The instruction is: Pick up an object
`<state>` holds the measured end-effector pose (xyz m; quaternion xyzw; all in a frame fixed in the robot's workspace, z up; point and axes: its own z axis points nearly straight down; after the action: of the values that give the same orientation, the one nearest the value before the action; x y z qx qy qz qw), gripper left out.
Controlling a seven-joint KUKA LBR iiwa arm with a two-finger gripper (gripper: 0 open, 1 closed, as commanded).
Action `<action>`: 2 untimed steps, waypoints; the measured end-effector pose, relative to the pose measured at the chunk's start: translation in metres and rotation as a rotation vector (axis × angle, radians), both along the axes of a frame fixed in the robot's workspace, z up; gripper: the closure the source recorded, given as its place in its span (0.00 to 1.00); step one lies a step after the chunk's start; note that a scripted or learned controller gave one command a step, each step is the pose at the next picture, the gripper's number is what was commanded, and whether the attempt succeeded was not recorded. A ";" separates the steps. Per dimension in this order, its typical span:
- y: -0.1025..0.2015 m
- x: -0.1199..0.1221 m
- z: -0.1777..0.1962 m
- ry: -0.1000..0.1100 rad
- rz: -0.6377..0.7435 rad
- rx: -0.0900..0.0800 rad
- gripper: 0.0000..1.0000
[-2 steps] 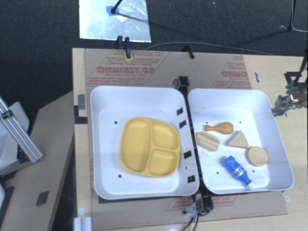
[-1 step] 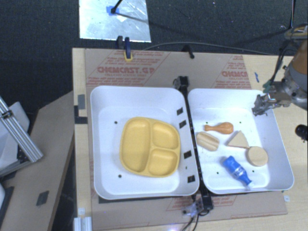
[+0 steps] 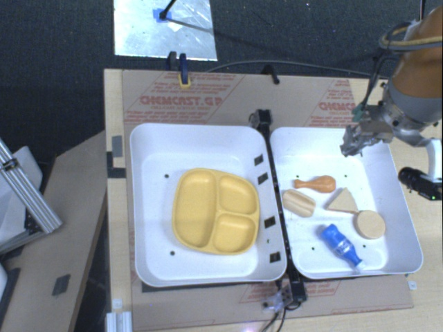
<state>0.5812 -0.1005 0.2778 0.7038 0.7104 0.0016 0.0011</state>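
On worktop [image 3: 325, 92], left bin [image 3: 149, 206] holds yellow divided plate [image 3: 214, 211]. Right bin [image 3: 394, 220]: gripper [image 3: 357, 142] at 12 o'clock, finger state unclear, touching nothing. Below it: blue bottle [image 3: 340, 243] at 6, bread roll [image 3: 298, 203] at 9, wedge [image 3: 342, 201] centre, round disc [image 3: 369, 224] at 4, drumstick [image 3: 316, 183] above roll.

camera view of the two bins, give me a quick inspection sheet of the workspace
surface: two shallow white bins side by side on a brown board.
job's things: right bin holds a tan drumstick toy, tan bread roll, beige wedge, round wooden disc and blue plastic bottle.
clutter: yellow divided plate in the left bin.
grippers: hand above the right bin's far edge, nothing seen held.
cables: black cable behind the bins.
surroundings: dark floor, silver sheet.
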 end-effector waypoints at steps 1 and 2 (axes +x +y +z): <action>0.047 0.018 -0.019 0.002 -0.001 0.001 1.00; 0.098 0.036 -0.016 0.000 0.001 0.001 1.00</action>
<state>0.6174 -0.0030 0.2613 0.7036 0.7106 0.0019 0.0006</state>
